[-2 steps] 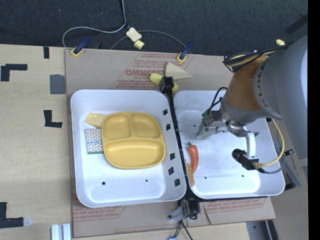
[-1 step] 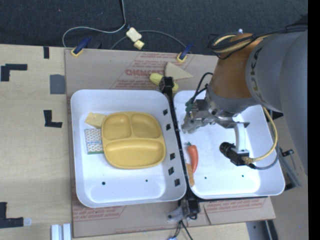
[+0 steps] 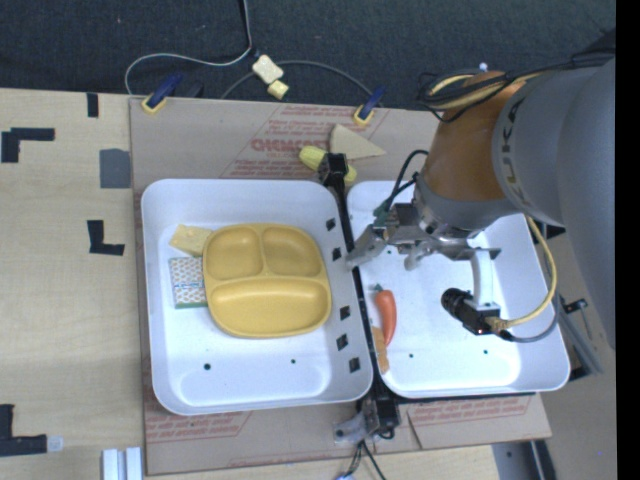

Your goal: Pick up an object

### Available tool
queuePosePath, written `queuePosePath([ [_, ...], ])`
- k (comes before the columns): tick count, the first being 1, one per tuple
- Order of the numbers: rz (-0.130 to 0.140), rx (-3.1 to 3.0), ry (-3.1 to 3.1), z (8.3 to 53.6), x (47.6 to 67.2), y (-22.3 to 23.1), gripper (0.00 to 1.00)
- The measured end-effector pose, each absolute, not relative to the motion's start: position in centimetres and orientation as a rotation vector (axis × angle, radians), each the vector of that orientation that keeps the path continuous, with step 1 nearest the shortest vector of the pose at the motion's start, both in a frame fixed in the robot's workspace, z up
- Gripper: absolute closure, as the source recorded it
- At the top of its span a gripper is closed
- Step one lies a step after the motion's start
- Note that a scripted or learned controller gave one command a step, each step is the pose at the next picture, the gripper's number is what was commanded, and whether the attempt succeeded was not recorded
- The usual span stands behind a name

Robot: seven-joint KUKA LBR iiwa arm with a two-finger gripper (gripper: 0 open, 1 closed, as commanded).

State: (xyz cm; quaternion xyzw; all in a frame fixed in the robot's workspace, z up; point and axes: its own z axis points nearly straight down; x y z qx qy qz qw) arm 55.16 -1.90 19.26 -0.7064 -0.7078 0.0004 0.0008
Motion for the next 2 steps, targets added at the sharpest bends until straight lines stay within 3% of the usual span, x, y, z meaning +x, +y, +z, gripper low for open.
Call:
queuePosePath([
  [1,0.005,-2.225,-2.218,18.3,56.0,-6.4,0.00],
  [2,0.002,-2.219,-2.222,18.4,55.9,-5.2,0.00],
])
